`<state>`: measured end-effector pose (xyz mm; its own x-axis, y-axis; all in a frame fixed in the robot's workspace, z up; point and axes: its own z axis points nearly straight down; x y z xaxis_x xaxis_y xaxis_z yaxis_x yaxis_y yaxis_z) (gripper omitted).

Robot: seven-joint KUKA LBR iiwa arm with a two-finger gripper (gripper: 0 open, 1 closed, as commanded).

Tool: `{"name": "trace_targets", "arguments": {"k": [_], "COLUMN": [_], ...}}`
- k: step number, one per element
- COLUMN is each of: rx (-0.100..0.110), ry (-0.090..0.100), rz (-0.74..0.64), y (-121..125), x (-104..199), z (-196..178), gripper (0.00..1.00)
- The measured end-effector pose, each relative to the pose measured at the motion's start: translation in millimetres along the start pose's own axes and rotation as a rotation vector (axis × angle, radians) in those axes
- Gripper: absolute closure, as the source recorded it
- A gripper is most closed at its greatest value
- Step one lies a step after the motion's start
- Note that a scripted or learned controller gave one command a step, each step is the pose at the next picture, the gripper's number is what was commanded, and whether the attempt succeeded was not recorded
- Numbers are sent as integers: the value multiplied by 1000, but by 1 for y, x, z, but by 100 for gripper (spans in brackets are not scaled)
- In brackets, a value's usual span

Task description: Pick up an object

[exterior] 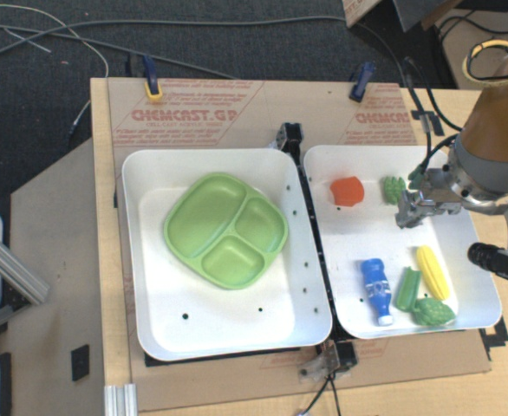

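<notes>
right bin (488,297) holds the pickable stuff, right-centre to lower right of frame. orange-red block (348,191) sits alone in the bin's upper left, rounded, matte. small green piece (394,188) just right of it, knobbly, close beside the gripper. lower down: blue bottle (375,290) with a white cap, lying with the cap toward the bottom edge; green stick (407,289) just right of it, tilted; yellow corn (433,272) right of that, elongated and ribbed, angled; bumpy green lump (433,311) below the corn, touching or nearly touching the stick's lower end, can't tell which. gripper (407,217) is over the upper middle of the right bin, just right of and below the small green piece, metal fingers pointing down-left. nothing visible between the fingers; whether they're released or clenched i can't tell from this angle. arm (497,133) comes in from the right edge, orange band above a grey wrist, body roughly upright over the bin's right side, cables running along it. a black knob-like part (497,261) sticks in from the right edge below the wrist. left bin (150,319) in frame centre-left carries a light green divided plate (226,230), three compartments, rotated at a slant, well apart from the gripper. both bins rest on a cardboard sheet (185,113) with red print, held at the top edge by a yellow-and-blue clamp (153,83) and a blue clamp (362,82).
</notes>
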<state>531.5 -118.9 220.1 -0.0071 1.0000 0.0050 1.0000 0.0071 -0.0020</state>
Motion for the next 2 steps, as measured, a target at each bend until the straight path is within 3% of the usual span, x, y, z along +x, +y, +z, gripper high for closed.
{"name": "trace_targets", "arguments": {"k": [2], "rx": [1], "ry": [-1], "rz": [0], "y": [-19], "x": [108], "z": [-4], "gripper": [100]}}
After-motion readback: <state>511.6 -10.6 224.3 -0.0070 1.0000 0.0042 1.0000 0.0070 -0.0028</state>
